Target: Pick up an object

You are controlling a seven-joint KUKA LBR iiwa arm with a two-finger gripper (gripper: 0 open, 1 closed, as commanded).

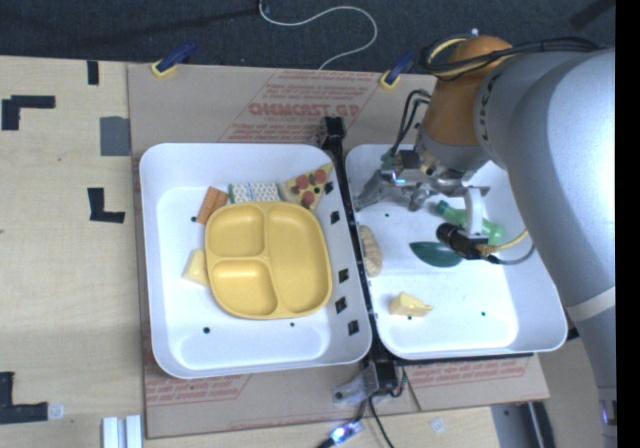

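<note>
My gripper (398, 186) hangs over the back left part of the right bin (520, 321), below the orange wrist band. A dark green leaf-shaped piece (431, 253) lies in the middle of that bin, a little in front and to the right of the gripper. Along the bin's left wall rests a tan bread-like piece (371, 249), just in front of the gripper. A pale yellow chunk (408, 305) sits nearer the front. I see nothing between the gripper's tips.
The left bin (170, 336) holds a yellow divided plate (268, 259), an orange stick (212, 204), a speckled piece (253, 193), a pizza-slice toy (309, 184) and a yellow wedge (194, 266). The grey arm covers the right bin's far right side.
</note>
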